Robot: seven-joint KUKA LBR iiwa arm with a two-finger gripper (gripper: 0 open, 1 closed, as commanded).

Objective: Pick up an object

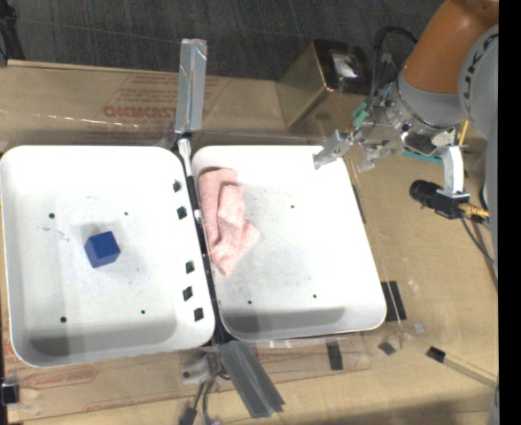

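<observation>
A pink crumpled cloth lies along the left wall of the right bin. A small blue cube rests on the floor of the left bin, left of centre. My gripper hovers over the far right corner of the right bin, well away from the cloth, fingers pointing left. Nothing shows between its fingers.
A brown cardboard sheet lies behind the bins. A tan box stands behind the right bin, close to the gripper. A metal bar rises at the divider between the bins. Bare bench lies to the right.
</observation>
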